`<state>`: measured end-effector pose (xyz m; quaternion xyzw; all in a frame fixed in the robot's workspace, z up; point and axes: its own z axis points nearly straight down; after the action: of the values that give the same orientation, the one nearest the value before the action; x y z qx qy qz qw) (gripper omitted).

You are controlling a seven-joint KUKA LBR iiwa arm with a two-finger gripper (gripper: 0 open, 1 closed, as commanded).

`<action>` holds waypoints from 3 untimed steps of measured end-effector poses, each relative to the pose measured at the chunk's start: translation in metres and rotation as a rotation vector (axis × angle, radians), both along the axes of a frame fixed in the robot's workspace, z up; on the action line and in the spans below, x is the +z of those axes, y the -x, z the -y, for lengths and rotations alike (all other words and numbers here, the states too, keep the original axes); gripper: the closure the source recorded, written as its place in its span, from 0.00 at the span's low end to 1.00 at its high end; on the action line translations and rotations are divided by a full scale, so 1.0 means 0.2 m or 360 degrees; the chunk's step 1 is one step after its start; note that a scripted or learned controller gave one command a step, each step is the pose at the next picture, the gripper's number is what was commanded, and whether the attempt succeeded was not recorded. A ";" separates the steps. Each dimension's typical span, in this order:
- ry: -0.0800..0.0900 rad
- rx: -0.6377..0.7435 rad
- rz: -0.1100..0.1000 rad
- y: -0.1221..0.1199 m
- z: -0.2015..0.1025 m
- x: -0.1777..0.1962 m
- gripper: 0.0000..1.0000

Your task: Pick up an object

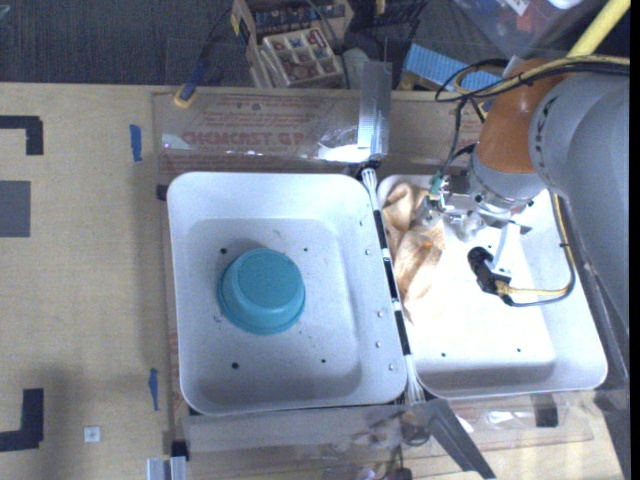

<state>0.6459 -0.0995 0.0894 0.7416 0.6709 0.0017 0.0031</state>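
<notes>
A teal bowl point(262, 290) lies upside down in the middle of the left bin point(200, 208). In the right bin point(520, 358), tan crumpled objects point(412, 243) lie along its left wall, toward the far corner. My gripper point(447, 218) hangs under the orange wrist band, low over the far part of the right bin, just right of the tan objects. Its fingertips are blurred against the white bin floor.
A black cable with a yellow lead point(500, 278) hangs from the wrist over the right bin. A clear plastic bag point(270, 138) lies behind the left bin. Boxes and clutter point(295, 33) stand beyond the bench.
</notes>
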 end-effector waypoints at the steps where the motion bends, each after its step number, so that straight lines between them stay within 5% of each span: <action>1: 0.0000 0.0008 -0.0002 -0.11 0.21 -0.01 0.00; 2: 0.0001 0.0020 -0.0003 -0.11 0.52 0.10 0.00; 3: 0.0001 0.0459 -0.0003 -0.11 0.41 0.00 0.00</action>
<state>0.6684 -0.1814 0.0890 0.6375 0.7704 0.0011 0.0025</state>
